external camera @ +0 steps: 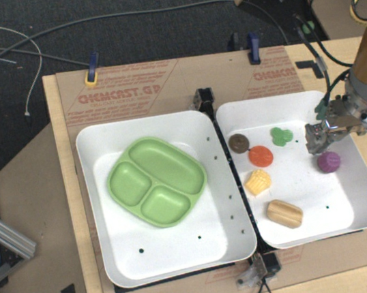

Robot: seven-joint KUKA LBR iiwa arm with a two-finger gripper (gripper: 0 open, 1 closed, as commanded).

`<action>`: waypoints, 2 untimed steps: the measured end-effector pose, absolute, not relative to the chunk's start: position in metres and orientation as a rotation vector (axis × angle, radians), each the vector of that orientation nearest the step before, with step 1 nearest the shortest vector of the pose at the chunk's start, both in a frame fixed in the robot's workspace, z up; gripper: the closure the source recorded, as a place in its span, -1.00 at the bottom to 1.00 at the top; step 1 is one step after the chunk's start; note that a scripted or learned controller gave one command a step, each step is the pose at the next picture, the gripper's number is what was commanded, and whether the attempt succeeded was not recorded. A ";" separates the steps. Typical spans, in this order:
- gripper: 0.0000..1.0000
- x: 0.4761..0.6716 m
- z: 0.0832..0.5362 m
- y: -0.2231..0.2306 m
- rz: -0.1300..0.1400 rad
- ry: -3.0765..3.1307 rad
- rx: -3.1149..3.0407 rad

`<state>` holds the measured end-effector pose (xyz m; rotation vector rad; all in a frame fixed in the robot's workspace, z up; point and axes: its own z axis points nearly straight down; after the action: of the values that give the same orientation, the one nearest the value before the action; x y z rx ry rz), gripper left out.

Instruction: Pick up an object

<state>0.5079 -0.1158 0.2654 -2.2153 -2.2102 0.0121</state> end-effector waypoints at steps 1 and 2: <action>-1.00 0.510 0.271 -0.116 0.000 -2.221 -2.219; -1.00 0.509 0.229 -0.115 0.005 -2.216 -2.217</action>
<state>0.5091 -0.1147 0.2293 -2.2175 -2.2164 0.0046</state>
